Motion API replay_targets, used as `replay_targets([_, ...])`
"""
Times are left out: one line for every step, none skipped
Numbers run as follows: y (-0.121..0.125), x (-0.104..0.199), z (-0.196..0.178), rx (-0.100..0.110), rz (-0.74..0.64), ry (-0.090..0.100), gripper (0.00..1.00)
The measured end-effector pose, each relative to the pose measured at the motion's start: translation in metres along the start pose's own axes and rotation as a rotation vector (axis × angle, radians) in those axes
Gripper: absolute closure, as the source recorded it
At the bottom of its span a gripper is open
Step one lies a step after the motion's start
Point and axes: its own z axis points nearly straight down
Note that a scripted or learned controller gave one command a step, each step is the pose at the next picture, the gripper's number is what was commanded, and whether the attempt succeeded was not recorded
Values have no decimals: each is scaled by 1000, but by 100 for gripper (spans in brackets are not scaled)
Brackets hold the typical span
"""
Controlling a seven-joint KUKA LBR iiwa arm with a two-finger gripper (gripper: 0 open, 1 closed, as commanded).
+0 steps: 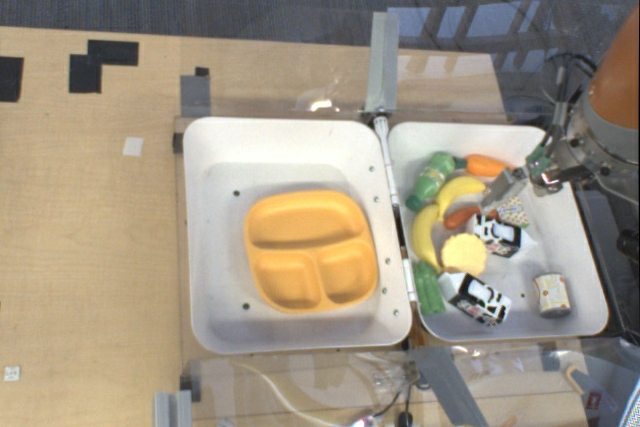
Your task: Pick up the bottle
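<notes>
Two black-and-white patterned bottle-like items lie in the right bin. One bottle sits near the bin's middle, the other lies close to the front edge. My gripper hangs over the right bin, reaching in from the right and slanting down to the left. Its tip is just above and behind the middle bottle, close to a red piece and a banana. Nothing shows as held.
The right bin also holds a green pepper, a carrot, a second banana, a yellow disc, a green vegetable and a small tan can. The left bin holds an orange divided tray.
</notes>
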Motion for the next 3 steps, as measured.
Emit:
replay_targets([-14,-13,17,3,470,0,0])
replay_targets([-3,33,-31,4,994,0,0])
replay_targets([21,42,-102,4,1648,-1,0])
